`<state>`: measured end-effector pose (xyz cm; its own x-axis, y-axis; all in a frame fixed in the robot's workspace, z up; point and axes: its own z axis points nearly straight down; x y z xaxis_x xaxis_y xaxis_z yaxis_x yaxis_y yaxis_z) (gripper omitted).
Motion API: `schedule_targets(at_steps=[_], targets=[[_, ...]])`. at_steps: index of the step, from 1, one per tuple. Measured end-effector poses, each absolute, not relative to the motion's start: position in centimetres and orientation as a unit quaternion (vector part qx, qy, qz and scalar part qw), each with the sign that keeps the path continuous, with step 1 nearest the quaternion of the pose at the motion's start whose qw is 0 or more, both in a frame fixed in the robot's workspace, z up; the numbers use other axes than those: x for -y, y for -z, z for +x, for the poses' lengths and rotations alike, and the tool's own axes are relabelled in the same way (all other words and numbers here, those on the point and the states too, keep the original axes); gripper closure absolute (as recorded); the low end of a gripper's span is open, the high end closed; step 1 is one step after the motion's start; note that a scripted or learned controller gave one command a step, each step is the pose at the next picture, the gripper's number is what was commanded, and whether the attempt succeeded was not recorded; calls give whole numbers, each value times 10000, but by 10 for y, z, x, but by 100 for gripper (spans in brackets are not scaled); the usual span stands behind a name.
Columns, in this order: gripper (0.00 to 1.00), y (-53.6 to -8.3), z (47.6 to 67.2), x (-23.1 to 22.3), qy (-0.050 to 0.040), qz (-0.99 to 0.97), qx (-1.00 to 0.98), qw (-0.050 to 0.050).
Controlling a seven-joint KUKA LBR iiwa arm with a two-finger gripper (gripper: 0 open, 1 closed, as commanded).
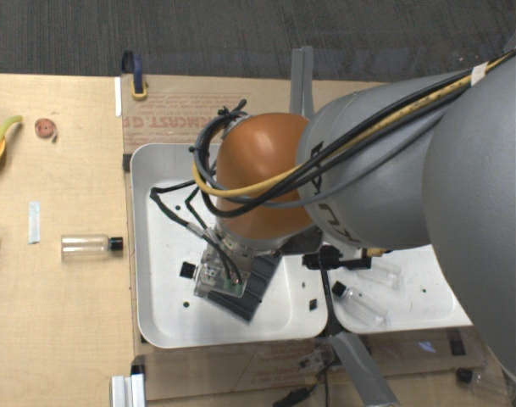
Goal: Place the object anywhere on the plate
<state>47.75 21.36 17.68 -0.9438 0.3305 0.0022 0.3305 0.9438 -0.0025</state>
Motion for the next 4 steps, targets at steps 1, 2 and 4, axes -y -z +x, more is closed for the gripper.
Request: schedule_targets(at_steps=[1,2,4], targets=[[100,-365,541,-197,-7,-1065,9943,-2],[100,-249,478,-215,-6,-715,9974,5],[0,-282,521,-228,5,396,9992,-17]])
